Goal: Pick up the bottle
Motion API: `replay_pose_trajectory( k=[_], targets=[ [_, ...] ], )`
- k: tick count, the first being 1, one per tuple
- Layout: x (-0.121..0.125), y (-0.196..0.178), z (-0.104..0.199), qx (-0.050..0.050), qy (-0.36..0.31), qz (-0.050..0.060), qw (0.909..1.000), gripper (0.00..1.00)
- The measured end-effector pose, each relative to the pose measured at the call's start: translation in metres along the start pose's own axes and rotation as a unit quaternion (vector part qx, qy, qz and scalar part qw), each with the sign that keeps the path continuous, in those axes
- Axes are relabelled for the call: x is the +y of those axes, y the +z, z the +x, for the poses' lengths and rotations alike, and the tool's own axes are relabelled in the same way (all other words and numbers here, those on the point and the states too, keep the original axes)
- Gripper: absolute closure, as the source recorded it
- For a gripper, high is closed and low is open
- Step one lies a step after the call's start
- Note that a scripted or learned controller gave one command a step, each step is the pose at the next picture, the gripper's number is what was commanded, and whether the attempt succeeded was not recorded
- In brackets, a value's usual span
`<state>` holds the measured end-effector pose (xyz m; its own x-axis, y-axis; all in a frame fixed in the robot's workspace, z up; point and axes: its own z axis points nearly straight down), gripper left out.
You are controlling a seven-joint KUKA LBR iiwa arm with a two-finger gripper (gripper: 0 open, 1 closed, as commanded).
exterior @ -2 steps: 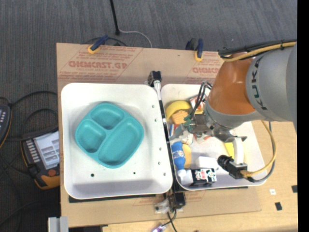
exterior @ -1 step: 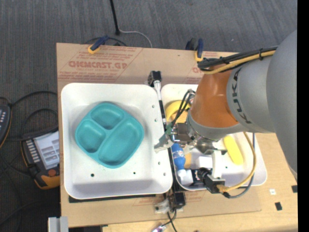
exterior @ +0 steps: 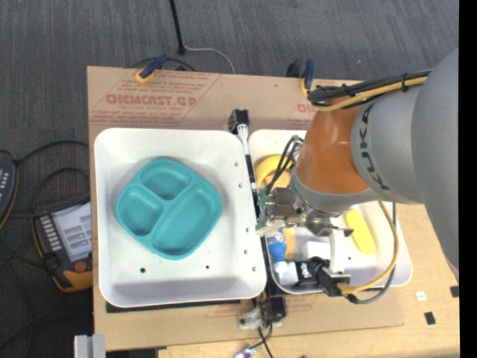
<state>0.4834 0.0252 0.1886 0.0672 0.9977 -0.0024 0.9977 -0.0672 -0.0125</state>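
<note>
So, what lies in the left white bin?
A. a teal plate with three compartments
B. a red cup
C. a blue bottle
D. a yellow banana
A: a teal plate with three compartments lies in the middle of the left bin, while the arm is over the right bin.

The left bin (exterior: 112,274) looks like smooth, faintly glossy white plastic; the teal divided plate (exterior: 170,207) in it is matt plastic; the bench (exterior: 149,99) is dull brown board; the arm (exterior: 387,148) has a satin grey shell.
</note>
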Motion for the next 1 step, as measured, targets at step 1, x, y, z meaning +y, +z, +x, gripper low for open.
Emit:
replay_pose_trajectory(
  k=[1],
  targets=[
    [0.0002, -0.0070, 0.0000, -0.001, 0.000, 0.003, 1.0000, 1.00]
  ],
)
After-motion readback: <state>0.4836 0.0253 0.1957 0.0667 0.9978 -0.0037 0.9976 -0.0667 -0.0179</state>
